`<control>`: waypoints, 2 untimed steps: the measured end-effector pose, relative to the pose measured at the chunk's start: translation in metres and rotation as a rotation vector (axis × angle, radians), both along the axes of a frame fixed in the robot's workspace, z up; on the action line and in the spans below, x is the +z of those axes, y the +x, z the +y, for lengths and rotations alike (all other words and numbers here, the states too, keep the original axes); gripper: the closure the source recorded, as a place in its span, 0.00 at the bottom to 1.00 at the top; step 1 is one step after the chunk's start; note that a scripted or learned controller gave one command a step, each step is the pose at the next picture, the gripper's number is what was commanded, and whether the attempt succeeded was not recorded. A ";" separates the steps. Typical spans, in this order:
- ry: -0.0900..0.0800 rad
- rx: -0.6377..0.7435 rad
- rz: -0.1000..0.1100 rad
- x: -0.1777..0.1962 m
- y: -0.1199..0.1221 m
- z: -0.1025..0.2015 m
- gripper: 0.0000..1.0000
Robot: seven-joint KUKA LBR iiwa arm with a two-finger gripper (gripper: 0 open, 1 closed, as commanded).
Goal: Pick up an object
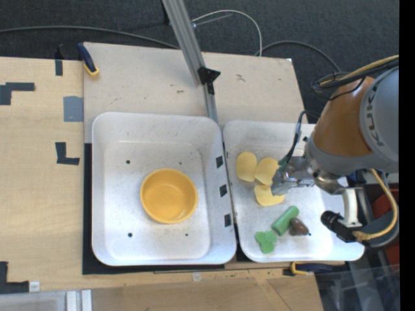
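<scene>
Down among the yellow pieces (257, 177) sits the gripper (280, 181), grip unclear, green cylinder (284, 219) nearby.

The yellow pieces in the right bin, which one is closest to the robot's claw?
The middle yellow piece: the gripper sits right at its edge. The round one lies farther left, the other just below.

a bowl (169, 195) sits in the left bin (110, 135), while in the right bin (259, 133) three flat pieces (258, 177) cluster near the dividing edge, just beside the gripper (283, 181), with a cylinder (284, 219), a small flower-shaped piece (265, 240) and a small lump (299, 226) nearer the front.
</scene>
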State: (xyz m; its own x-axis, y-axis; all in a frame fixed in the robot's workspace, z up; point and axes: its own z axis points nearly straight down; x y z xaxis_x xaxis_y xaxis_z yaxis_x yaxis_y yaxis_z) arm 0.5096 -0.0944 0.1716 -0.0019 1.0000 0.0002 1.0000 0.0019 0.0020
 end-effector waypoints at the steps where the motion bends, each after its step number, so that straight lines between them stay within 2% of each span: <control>1: -0.001 -0.001 -0.001 0.045 0.000 -0.007 1.00; 2: -0.001 0.000 -0.001 0.086 0.001 -0.006 1.00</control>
